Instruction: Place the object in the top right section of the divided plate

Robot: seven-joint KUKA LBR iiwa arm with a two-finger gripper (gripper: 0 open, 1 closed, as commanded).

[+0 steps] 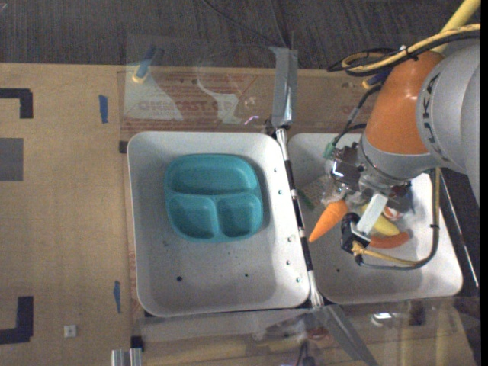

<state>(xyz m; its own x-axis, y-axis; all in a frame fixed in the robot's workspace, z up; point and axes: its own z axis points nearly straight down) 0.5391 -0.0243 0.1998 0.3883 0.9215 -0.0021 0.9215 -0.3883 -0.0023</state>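
- Where the grey arm with its orange band reaches in from the right, its end effector (345,199) hangs low over the right-hand shallow white bin (446,277), near that bin's left wall.
- How far the end effector is open cannot be told, because the wrist covers it from above.
- An orange carrot-shaped toy (326,219) lies tilted in the right bin, with its pointed tip aimed down-left toward the wall between the bins.
- Its thick end seems to run in under the end effector, but the contact is hidden, so whether it is gripped cannot be told.
- A red-orange curved piece (392,240) and a small yellow piece (386,224) lie just beside each other in the same bin, to the right of the carrot toy.
- A teal divided plastic plate (216,197) rests flat in the left-hand shallow white bin (139,227), toward its upper half, well apart from the carrot toy.
- The plate has one wide section along its far side and two smaller ones along its near side.
- Both bins stand touching side by side on the pale wooden surface (61,204).
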